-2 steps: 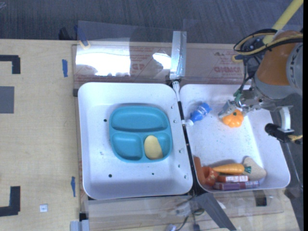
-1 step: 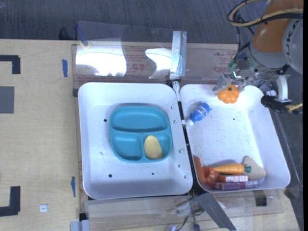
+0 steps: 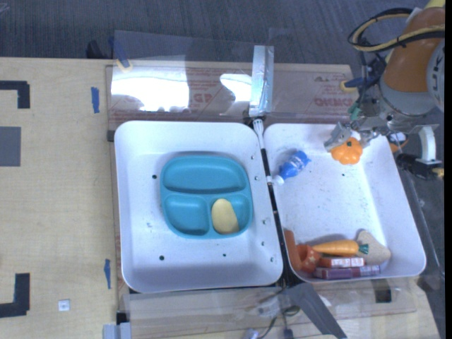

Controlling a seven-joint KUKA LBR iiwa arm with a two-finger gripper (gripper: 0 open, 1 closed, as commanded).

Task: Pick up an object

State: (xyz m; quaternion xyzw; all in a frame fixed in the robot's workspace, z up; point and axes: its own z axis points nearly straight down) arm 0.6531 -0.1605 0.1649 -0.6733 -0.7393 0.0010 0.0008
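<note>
Currently I log the left white plastic bin (image 3: 134, 210), which holds a teal moulded plastic tray with three compartments (image 3: 205, 193). A pale yellow egg-shaped object (image 3: 224, 216) lies in the tray's lower right compartment. Neither needs handling as I judge it.

Moving right, the right white plastic bin (image 3: 395, 210) contains a small blue and white bottle-shaped item (image 3: 292, 164) near its upper left corner. A cluster sits along its near edge: an orange carrot-shaped toy (image 3: 336, 247), a tan rounded item (image 3: 373, 248) and a red and white flat packet (image 3: 346, 263), all touching or overlapping.

At the bin's upper right, the two-finger metal gripper (image 3: 351, 134) sits directly over a small orange pumpkin-like object (image 3: 347, 152), touching or nearly so. I cannot tell whether it is spread or pinched, nor whether the object is gripped. By my assessment the pick is mid-attempt: the approach is made, while the lift remains unconfirmed.

Obstructions: the bin's far wall lies close beside the target; the other items are well apart.
</note>
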